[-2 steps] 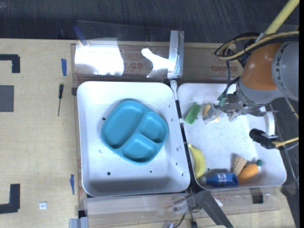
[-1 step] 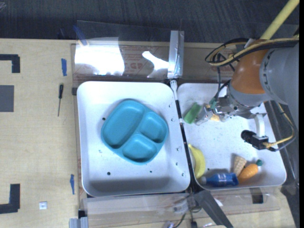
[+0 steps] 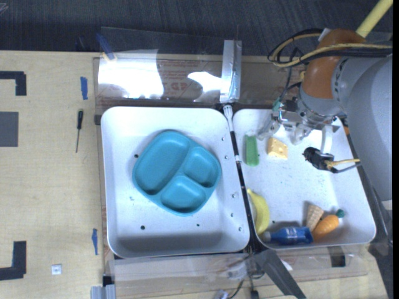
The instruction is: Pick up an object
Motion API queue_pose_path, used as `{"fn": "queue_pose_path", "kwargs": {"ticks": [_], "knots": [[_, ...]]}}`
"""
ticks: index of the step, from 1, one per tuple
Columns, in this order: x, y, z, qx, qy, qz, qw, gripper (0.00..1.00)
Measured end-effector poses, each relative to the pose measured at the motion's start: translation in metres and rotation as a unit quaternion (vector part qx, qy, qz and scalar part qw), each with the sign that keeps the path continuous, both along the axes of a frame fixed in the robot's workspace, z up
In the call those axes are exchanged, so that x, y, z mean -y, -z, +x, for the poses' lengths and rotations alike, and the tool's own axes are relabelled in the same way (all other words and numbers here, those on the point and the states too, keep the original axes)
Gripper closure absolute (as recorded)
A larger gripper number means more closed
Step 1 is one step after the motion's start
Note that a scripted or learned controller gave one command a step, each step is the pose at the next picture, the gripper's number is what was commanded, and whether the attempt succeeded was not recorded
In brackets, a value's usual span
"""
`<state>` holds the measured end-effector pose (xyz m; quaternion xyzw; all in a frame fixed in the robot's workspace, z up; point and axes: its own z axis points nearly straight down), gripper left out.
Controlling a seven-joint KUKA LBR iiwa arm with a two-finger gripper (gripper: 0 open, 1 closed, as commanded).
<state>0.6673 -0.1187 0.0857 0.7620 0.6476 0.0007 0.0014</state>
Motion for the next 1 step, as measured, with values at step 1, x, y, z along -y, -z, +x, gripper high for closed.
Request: {"fn": "queue_pose_path", "kwargs": {"ticks": [1], "knots": [[0.0211, -0.0065, 0.0002, 0.001, -0.094, -0.0008, 0.9956, 0.0]]}}
